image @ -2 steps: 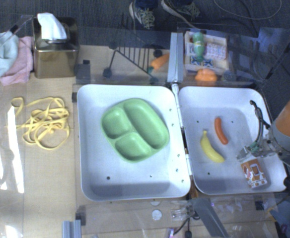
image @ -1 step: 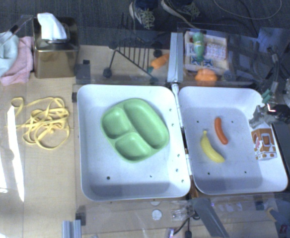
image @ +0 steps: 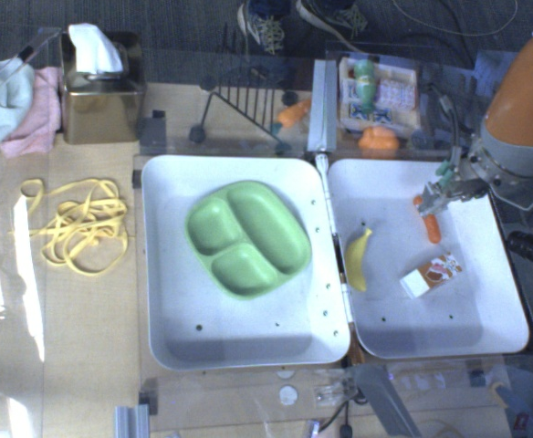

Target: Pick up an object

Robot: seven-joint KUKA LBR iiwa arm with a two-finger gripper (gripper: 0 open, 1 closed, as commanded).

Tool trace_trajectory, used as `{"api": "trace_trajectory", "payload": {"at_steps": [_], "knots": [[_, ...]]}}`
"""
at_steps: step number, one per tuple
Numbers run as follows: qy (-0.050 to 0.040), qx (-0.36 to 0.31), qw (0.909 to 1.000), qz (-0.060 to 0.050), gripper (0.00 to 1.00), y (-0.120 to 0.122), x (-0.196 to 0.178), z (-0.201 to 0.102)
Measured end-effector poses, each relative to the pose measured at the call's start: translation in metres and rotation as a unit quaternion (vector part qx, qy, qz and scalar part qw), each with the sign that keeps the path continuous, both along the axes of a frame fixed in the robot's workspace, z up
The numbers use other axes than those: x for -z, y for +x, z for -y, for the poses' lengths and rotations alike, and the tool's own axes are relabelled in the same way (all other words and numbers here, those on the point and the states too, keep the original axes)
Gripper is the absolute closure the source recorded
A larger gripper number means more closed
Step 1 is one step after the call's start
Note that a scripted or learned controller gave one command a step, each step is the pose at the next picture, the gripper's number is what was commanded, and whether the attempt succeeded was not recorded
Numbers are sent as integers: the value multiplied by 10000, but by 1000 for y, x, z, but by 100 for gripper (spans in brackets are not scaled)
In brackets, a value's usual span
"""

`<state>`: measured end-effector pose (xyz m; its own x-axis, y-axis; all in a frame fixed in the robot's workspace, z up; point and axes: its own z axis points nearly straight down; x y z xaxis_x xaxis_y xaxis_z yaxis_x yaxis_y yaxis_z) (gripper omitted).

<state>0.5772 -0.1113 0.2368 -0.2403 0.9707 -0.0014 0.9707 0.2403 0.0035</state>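
Right bin (image: 485,336): yellow banana (image: 358,258) lying lengthwise by left wall; small orange carrot (image: 432,227) toward far right, tip at tool (image: 435,194); white-and-red carton (image: 431,276) flat near centre-right. Left bin (image: 166,336): green divided plate (image: 247,238), upright, centred.

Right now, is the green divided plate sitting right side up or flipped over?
Right side up. The green divided plate lies flat in the left bin, its three hollow compartments facing up.

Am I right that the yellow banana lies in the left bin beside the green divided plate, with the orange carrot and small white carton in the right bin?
Not quite: the yellow banana lies in the right white bin, by its left wall, together with the orange carrot and small white carton. The green divided plate sits alone in the left white bin. The camera view shows this.
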Motion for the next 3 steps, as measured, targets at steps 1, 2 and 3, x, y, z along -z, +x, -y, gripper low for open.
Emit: {"api": "trace_trajectory", "payload": {"at_steps": [1,2,3], "knots": [[-30,-945,9954,124,100,-41,120,20],[-2,235,9997,8,100,43,-5,-19],[-1,235,9997,8,0,43,-5,-19]]}}
